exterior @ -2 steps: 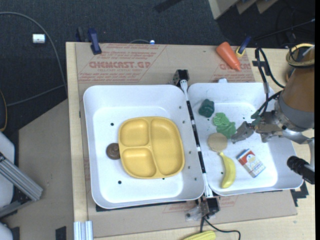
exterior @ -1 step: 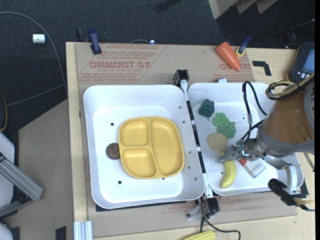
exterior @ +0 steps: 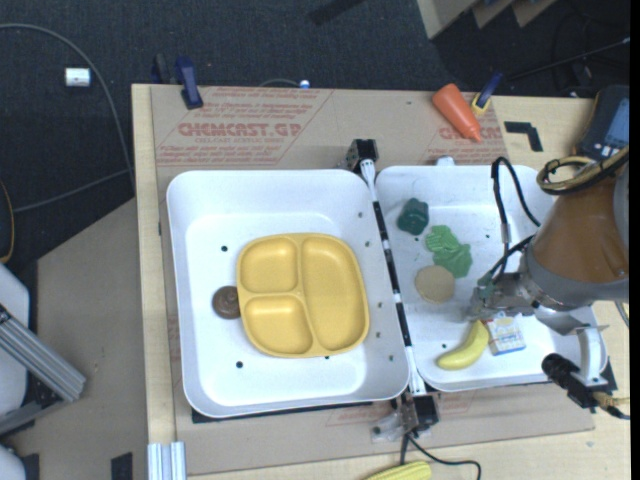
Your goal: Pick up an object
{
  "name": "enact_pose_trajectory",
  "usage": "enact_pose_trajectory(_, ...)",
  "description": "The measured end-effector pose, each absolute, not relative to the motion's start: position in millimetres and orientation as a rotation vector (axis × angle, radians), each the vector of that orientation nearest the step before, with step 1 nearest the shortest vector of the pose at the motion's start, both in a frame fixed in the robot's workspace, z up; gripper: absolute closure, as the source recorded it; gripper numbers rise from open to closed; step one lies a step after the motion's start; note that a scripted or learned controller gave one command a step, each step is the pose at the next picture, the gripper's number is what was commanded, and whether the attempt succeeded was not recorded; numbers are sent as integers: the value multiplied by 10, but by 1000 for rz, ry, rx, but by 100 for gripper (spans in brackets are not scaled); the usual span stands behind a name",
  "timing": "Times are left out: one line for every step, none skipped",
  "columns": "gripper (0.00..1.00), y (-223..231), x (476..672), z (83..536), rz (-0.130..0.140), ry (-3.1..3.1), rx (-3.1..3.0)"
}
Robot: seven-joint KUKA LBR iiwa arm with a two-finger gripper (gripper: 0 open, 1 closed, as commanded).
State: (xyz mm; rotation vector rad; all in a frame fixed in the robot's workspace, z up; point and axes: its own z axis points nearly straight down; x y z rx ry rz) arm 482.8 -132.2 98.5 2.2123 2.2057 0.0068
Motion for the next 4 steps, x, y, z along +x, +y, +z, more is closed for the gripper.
enact_pose_trajectory(0, -1321, 4826, 983, 6, 2207, 2212)
enact_pose_trajectory(100, -1319, 4829, 1080, 8, 2205, 2212)
enact_pose_trajectory(0, -1319, 4828, 1080, 7, 2205, 2212)
enact_pose_trajectory(0, -1278, 4786, 841, -1, 2223, 2224)
